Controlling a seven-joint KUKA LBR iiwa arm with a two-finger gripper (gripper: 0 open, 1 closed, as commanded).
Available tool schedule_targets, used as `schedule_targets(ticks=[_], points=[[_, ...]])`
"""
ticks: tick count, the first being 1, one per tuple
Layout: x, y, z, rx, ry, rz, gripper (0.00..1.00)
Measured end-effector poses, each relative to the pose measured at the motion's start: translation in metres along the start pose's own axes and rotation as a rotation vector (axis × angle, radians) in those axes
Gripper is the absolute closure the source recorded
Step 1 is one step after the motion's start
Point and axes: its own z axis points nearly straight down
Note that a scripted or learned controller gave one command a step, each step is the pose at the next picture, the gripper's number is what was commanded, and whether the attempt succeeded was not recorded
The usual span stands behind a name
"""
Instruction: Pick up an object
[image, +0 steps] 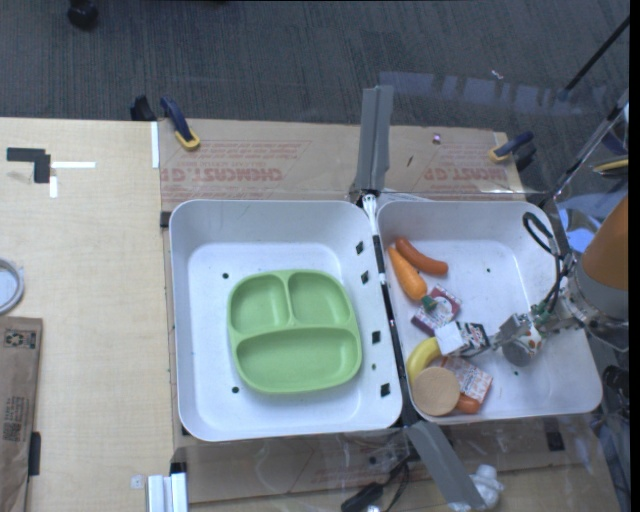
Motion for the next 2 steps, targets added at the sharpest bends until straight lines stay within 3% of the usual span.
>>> schedule_targets(ticks=[1,2], points=[[-0.0024,-0.0008,-0.0074,0.001,-0.004,0.004,1.0],[-0.0003,-0.0002,-0.007,0.003,0.0,0.002,0.0]])
